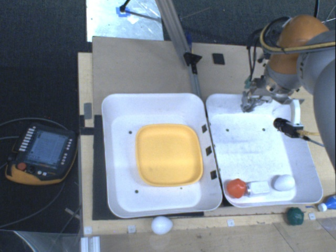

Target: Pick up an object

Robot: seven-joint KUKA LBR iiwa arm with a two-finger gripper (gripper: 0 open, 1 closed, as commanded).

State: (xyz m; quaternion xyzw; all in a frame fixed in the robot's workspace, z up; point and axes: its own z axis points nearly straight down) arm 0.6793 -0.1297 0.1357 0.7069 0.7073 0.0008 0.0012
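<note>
Up at the right bin's (302,156) far edge hangs the hand (251,103); whether it is clenched I cannot tell. Well apart, along the near wall, lie an orange ball (236,188), a white block (259,187) and a white egg (284,182).

Two bins sit side by side on the bench: the left bin (113,140) holds a plate (169,154) at its middle. In the right bin (257,146), a ball (236,188), a small block (258,187) and an egg (284,182) line its near edge. The gripper (252,101) hangs over its far edge. Another egg (161,224) lies on the bench before the left bin.
</note>
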